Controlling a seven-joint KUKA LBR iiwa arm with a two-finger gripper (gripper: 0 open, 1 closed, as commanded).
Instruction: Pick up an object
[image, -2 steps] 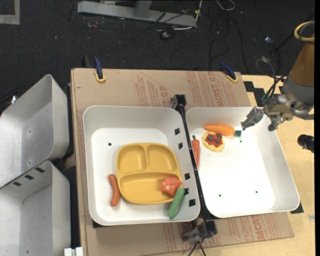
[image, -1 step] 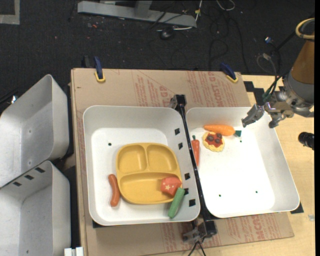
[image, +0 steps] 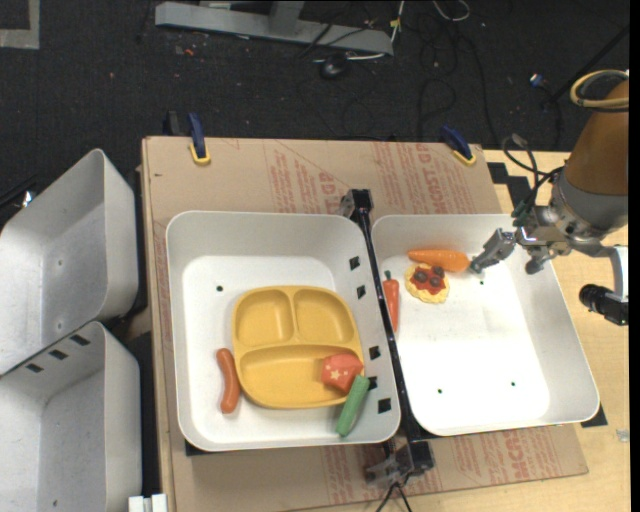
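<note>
Dark floor with loose cables lies beyond the far edge of the counter (image: 300, 170), a brown board that carries two shallow white bins side by side. From the fixed overhead camera, the left bin (image: 190, 300) holds a yellow divided plate (image: 285, 335) with a red strawberry-like piece (image: 340, 371) on its near right corner, a sausage (image: 229, 380) lying just left of the plate and a green pod (image: 352, 405) at its near right, leaning toward the bin wall. The right bin (image: 520, 350) holds three things grouped at its far left: a carrot (image: 440, 259) lying left to right, a small pizza-like round (image: 429, 284) just near of it, and a red chili (image: 391, 304) set lengthwise against the left wall. The arm (image: 600, 160) comes in from the right, and the gripper (image: 500, 246) hangs over the far part of this bin with its jaws apart and nothing between them. The carrot is the closest candidate: it lies just left of the jaws, its long axis pointing roughly at them, so its right tip is the nearest part. A grasp would likely need a short move left and down, with the jaws closing across the carrot's width, not along it.
</note>
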